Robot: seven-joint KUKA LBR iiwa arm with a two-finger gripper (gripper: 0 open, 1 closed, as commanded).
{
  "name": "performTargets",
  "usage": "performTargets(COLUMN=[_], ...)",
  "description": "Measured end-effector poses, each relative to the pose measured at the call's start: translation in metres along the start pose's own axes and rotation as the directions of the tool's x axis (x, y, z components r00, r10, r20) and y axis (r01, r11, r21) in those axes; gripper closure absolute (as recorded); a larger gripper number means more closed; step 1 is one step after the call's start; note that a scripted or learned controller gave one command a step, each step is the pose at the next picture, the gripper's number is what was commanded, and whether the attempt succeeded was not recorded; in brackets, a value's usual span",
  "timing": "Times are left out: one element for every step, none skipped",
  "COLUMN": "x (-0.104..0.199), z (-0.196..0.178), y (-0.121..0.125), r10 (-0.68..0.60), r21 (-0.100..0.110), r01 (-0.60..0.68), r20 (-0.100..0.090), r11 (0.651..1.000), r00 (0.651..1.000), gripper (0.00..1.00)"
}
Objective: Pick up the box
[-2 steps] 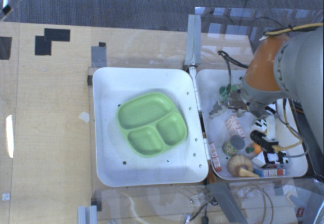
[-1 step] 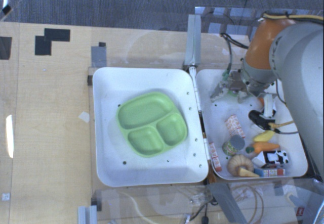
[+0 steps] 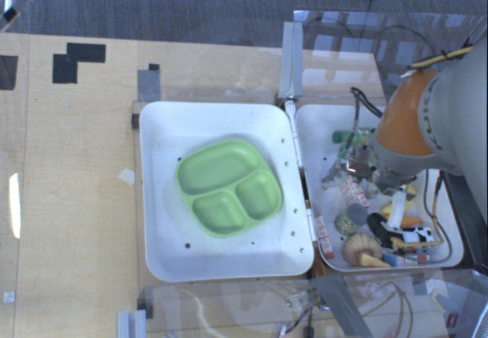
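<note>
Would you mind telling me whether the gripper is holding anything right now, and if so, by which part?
It cannot be told: the gripper is down among the clutter in the right bin, and the arm's wrist hides its tips.

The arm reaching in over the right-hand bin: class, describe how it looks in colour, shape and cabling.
The arm is bulky and rounded, grey with an orange band above the wrist. Black cables loop beside the wrist. Its end effector looks like dark metal, partly hidden among clutter.
</note>
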State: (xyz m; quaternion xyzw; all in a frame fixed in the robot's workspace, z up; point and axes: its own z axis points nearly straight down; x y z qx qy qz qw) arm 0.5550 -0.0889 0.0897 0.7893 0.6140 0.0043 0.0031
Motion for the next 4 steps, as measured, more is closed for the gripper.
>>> performTargets(x=[0.032, -0.025, 0.005, -0.045], z=[-0.096, -0.012, 0.001, 0.001], y=[-0.009, -0.019, 0.042, 0.046], r10=[-0.042, 0.012, -0.052, -0.293], r21=[0.004, 0.009, -0.002, -0.001], r01=[0.042, -0.012, 0.052, 0.293], r20=[0.001, 0.003, 0.001, 0.003], r11=[0.999, 1.000, 0.999, 0.956], r00=[0.999, 1.000, 0.999, 0.956], gripper=[0.00, 0.00, 0.00, 0.00])
